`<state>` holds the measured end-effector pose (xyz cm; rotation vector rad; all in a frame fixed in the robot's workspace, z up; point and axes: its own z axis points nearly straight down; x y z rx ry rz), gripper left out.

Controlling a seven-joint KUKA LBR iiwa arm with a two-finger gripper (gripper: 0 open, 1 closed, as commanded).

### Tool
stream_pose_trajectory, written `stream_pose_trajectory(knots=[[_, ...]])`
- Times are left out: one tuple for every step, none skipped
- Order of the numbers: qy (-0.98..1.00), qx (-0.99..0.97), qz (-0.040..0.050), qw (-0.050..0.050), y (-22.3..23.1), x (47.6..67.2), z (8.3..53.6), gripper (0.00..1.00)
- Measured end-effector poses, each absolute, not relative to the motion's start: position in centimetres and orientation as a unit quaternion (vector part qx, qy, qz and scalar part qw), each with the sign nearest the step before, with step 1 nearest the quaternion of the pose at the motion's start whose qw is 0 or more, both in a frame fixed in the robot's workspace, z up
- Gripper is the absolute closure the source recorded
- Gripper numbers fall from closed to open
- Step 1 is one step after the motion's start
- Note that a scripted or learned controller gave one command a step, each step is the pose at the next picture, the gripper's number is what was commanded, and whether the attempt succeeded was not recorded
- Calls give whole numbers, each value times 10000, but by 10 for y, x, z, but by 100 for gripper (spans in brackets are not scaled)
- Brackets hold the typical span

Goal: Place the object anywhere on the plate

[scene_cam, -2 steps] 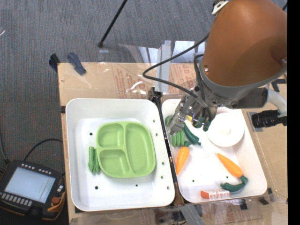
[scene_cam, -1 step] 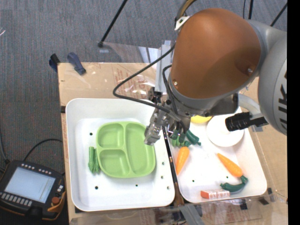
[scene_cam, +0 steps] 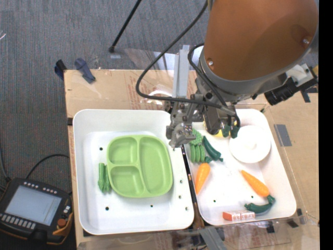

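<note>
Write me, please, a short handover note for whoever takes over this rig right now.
End effector: hangs low over the seam between the two white bins; its grip state can't be judged from this angle.
Green three-compartment plastic plate: in the left bin, with nothing on it; a green toy vegetable lies beside its left edge.
Right bin: two orange toy carrots, green toy vegetables, a round white disc.
Done: nothing placed. Left: pick an object, set it on the plate.
</note>
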<state>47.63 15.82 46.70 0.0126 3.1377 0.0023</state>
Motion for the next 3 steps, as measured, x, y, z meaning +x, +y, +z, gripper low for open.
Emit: stream_pose_trajectory(knots=[[10000,9,6,6,161,477,475,100],[10000,-27,10,12,165,478,484,100],[10000,-63,13,14,168,478,493,100]])
